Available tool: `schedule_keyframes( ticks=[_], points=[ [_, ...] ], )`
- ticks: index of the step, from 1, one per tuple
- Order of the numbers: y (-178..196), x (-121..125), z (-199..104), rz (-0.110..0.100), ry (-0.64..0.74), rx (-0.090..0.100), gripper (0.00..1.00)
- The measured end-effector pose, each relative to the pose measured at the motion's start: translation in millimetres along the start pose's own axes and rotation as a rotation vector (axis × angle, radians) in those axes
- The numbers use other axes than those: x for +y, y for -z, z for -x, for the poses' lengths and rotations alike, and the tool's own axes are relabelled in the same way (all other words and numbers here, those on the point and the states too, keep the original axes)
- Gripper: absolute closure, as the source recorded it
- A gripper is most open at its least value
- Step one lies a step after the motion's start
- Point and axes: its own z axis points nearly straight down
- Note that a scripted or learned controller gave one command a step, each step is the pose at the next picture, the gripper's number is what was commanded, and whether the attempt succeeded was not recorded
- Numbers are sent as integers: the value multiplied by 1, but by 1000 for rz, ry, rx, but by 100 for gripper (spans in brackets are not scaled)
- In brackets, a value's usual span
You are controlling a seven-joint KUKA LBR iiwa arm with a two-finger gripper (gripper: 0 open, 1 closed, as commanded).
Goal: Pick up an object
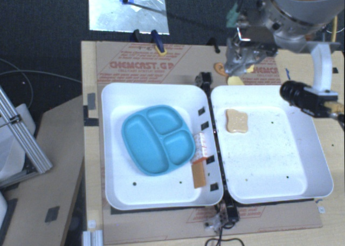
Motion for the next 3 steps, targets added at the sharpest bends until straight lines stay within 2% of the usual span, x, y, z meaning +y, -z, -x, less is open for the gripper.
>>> schedule_keyframes(
  ticks=[1, 2, 3],
  points=[
    [-42, -17, -94, -23, 7, -5, 100],
    [-161, -2, -114, -29, -5, -11, 100],
    [-338, 43, -110, -29, -8, -12, 100]
  ],
)
